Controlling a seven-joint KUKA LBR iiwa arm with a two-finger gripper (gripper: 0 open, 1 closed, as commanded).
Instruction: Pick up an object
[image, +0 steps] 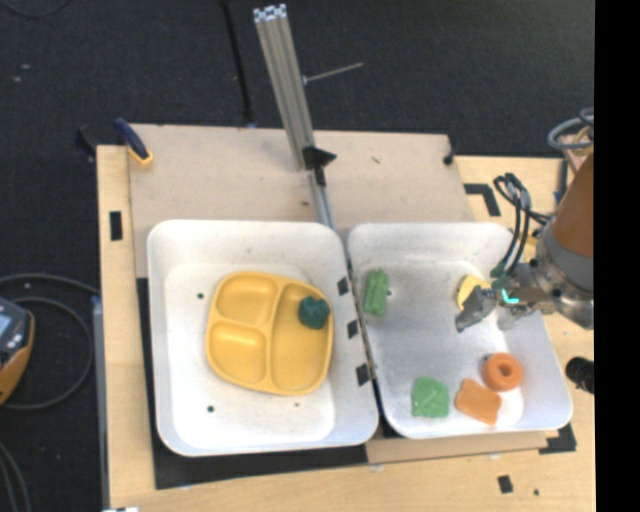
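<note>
My gripper (492, 308) hangs over the right part of the right bin (430, 240), its fingers apart with nothing between them. A yellow object (468, 290) lies just left of and behind it, partly hidden by the fingers. An orange ring (503, 371) and an orange block (478, 401) lie below the gripper near the bin's front right. A green block (430, 397) sits at the front middle. Another green piece (376, 293) rests by the bin's left wall. In the left bin, a dark green object (314, 312) lies in the yellow divided plate (240, 340).
The left bin (180, 260) holds the yellow plate in its middle. An aluminium post (288, 85) rises behind the bins. Cables hang by the arm at the right edge. The middle of the right bin is bare floor.
</note>
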